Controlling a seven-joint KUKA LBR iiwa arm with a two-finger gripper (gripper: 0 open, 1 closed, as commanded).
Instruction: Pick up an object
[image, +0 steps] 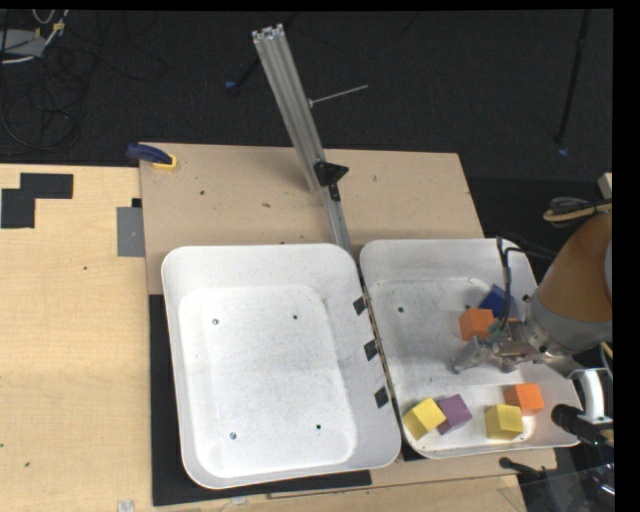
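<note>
My gripper (478, 352) is low inside the right bin (430, 275), near its middle right, reaching in from the right. An orange cube (476, 322) lies just above the gripper tip in the view, close to it or touching it; I cannot tell which. A blue block (494, 299) sits right behind the orange cube. Along the bin's near edge lie a yellow block (424, 416), a purple block (455, 409), a second yellow block (503, 421) and a smaller orange block (527, 398).
The left bin (200, 275) stands beside the right one, joined by black clips (370, 349). A slanted aluminium bar (300, 120) rises behind the bins. The arm's orange band (580, 270) hangs over the right bin's right rim.
</note>
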